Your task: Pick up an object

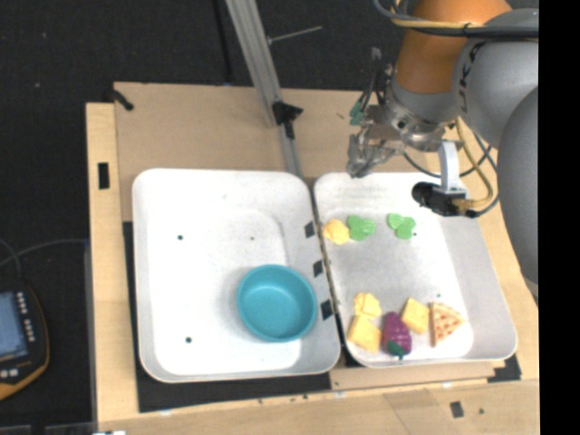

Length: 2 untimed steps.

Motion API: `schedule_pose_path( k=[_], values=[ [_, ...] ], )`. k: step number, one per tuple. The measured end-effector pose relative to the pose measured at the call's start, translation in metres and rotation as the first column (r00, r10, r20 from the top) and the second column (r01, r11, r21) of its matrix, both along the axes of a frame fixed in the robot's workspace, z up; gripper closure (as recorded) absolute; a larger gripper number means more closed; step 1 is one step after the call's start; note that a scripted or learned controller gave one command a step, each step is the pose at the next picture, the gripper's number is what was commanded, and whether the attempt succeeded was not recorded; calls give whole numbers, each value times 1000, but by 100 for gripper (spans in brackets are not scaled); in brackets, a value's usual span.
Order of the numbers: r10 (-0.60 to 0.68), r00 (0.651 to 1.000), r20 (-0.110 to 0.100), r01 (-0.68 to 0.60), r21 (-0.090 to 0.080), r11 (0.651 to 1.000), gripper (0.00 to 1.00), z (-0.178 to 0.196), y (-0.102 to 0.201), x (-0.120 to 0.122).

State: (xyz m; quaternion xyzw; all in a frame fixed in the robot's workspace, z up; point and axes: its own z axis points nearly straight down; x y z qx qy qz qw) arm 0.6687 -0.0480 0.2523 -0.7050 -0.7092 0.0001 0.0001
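Tool (pixel 361 164) poised over the far edge of the right bin (pixel 480 270), finger state impossible to tell, nearest the yellow toy (pixel 336 232) and green toy (pixel 361 227) by the divider: likely light, rigid, slippery plastic, best pinched across the middle

My arm (pixel 507 71) is smooth grey casing with a glossy orange band (pixel 444 34) above the wrist. I see thin cables looping around it, a small black fitting at the side, and a dark metal claw (pixel 362 163).
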Motion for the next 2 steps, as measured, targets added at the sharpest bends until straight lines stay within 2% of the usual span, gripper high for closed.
schedule_pose_path(
  k=[2],
  values=[
    [-3, 1000, 2, 3, 1, 1000, 100, 9, 103, -7]
  ],
)
